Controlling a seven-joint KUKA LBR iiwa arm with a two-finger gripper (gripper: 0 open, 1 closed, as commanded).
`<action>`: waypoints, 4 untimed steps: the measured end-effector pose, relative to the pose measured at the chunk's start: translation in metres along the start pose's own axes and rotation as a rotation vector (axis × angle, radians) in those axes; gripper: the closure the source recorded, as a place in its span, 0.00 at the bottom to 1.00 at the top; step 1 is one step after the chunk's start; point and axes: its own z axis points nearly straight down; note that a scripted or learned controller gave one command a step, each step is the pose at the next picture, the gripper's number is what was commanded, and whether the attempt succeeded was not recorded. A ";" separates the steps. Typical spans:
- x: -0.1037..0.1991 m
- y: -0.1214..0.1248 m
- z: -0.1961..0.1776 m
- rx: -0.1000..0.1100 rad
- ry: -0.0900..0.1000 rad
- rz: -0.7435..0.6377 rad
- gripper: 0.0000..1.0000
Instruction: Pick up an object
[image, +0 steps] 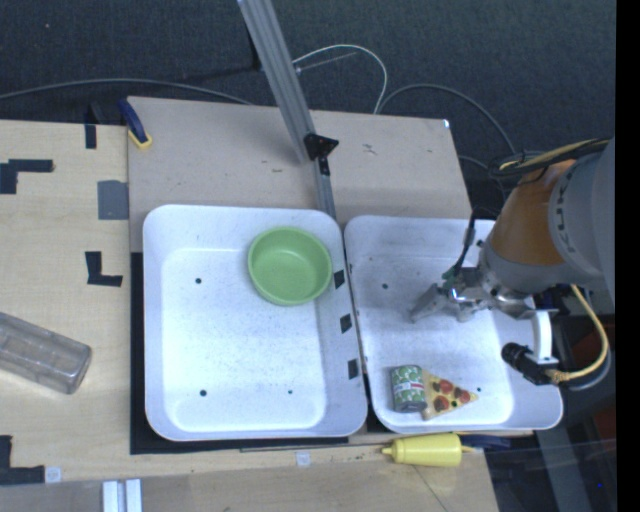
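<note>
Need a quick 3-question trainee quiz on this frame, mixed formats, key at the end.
1. True or false: the green bowl sits in the bin that holds the gripper.
2. Which item lies outside both bins? A) the small can B) the pizza slice toy C) the yellow bottle
3. Fill in: the small can touches the ____ on its right in the view.

Key: 1 false, the bowl is in the left bin; 2 C; 3 pizza slice toy.
</note>
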 end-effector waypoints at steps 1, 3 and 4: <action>0.001 0.000 -0.010 0.001 0.001 -0.001 1.00; 0.000 0.010 -0.133 -0.005 0.000 0.000 1.00; -0.001 0.018 -0.193 -0.006 0.000 0.000 1.00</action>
